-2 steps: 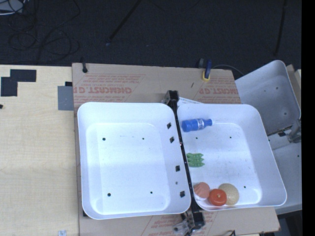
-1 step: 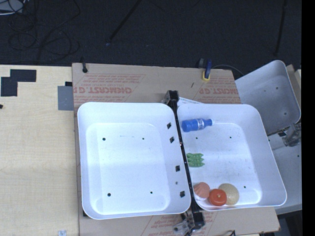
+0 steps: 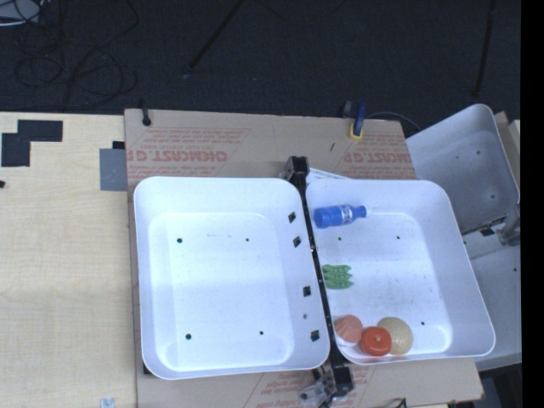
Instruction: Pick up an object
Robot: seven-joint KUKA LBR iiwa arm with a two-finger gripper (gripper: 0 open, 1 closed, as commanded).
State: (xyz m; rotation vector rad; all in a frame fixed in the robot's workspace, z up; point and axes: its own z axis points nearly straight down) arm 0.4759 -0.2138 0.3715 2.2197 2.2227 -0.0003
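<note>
From my remote station I see the right-hand shallow white plastic bin [image 3: 463, 253] holding every candidate: a blue plastic bottle [image 3: 338, 216] lying on its side at the far end by the divider, a small green ridged item [image 3: 337, 276], possibly a toy vegetable, at mid-bin, and pink [image 3: 348, 328], red [image 3: 376, 341] and tan [image 3: 395, 335] round pieces clustered, touching, in the near corner.

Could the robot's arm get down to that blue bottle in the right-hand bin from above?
Probably yes. The blue bottle lies on its side near the far edge of the right bin, with nothing on top of it. The green toy sits well apart, so the way down looks free.
</note>
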